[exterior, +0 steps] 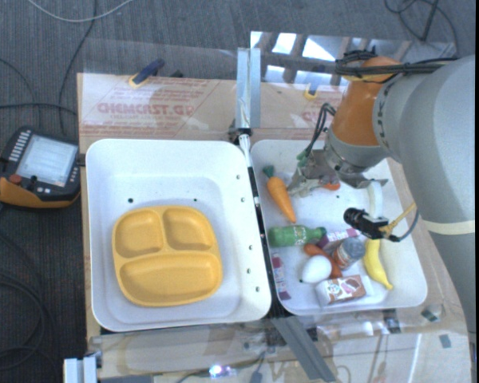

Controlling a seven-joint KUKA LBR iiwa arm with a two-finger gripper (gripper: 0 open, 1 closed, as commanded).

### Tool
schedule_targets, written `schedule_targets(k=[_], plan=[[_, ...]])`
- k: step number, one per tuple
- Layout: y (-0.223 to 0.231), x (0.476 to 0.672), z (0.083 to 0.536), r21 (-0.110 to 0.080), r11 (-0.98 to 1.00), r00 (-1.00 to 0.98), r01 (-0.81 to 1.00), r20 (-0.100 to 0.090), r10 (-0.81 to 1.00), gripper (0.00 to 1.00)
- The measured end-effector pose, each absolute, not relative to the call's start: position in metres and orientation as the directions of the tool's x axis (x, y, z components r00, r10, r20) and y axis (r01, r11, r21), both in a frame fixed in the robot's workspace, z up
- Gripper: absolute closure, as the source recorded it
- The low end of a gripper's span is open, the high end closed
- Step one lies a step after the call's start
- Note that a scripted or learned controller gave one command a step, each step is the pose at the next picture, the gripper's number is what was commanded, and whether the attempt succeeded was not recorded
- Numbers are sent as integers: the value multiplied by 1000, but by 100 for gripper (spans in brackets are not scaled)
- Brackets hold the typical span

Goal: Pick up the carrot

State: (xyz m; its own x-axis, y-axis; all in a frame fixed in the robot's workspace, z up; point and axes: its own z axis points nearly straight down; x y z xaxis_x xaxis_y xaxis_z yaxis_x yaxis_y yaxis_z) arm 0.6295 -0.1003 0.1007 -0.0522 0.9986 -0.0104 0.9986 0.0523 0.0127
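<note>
Carrot is the landmark here: it is lying at a slant against the left wall of the right bin, untouched as far as this view shows, so the pick is not yet made. Largest of all, the grey arm is reaching over that bin from the carrot's right. To the carrot's left, the left bin is holding a yellow divided tray. The gripper is hanging just right of the carrot's top end; its fingers are blurring into the clutter, so whether they are spread or closed I cannot tell, and nothing is visibly sitting between them.

What is left, in my judgement, is a short shift onto the carrot, a closing and a lift.

Below the carrot a green bottle is lying nearly touching its tip and could be crowding a grasp there. Further off to the lower right, a banana, a white egg and a small carton are lying clear.
</note>
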Motion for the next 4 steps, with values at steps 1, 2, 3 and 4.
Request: schedule_targets(k=[1,2,3,4], plan=[[-100,629,101,12,52,-52,999,-11,999,0],[-105,616,90,10,275,-275,961,-12,961,0],[-107,568,90,12,316,-316,949,-8,949,0],[-121,548,247,-1,-141,141,990,-4,990,0]])
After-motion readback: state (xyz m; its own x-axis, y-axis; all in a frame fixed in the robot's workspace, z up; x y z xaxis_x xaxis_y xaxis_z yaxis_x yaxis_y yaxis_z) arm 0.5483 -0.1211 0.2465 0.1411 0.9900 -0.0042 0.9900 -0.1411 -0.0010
